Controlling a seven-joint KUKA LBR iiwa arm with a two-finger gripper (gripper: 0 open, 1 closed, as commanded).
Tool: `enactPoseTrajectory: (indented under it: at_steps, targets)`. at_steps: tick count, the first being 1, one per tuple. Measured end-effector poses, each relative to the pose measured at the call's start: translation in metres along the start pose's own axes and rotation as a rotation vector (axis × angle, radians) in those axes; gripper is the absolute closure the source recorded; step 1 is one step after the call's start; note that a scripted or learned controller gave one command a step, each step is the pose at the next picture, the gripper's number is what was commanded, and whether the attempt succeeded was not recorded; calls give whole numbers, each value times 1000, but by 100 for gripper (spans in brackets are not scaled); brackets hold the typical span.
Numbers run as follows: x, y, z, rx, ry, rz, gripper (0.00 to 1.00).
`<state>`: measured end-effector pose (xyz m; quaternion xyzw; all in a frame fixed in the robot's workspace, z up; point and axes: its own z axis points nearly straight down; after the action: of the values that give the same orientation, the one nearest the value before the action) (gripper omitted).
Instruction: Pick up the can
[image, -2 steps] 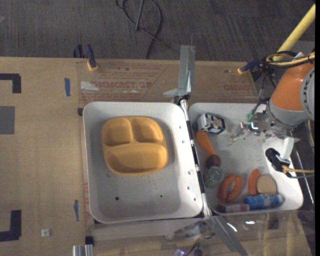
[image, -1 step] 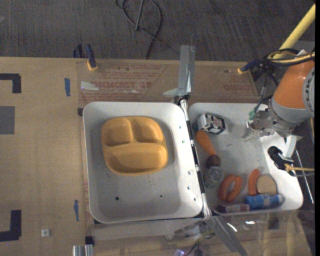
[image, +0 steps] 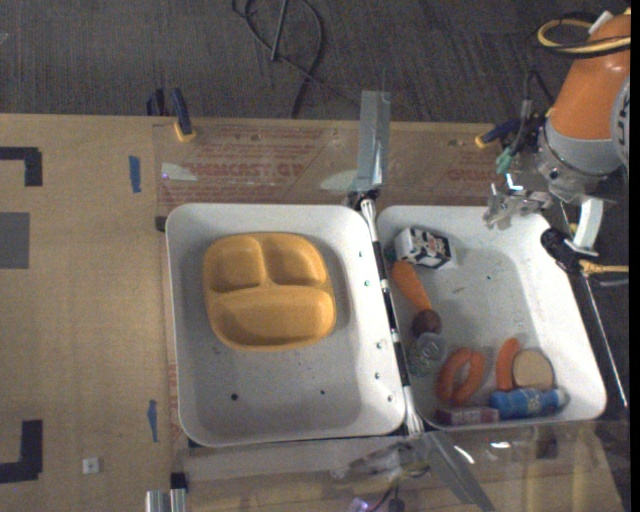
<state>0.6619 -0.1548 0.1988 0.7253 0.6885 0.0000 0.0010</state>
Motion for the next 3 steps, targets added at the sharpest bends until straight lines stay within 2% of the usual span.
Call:
enactPoseTrajectory:
  at_steps: [1,2,3]
  targets:
    - [51,-78,-37,5,2,9,100]
    - [107,-162,-53,7,1,169,100]
    - [106,-162,-53,7,1,170,0]
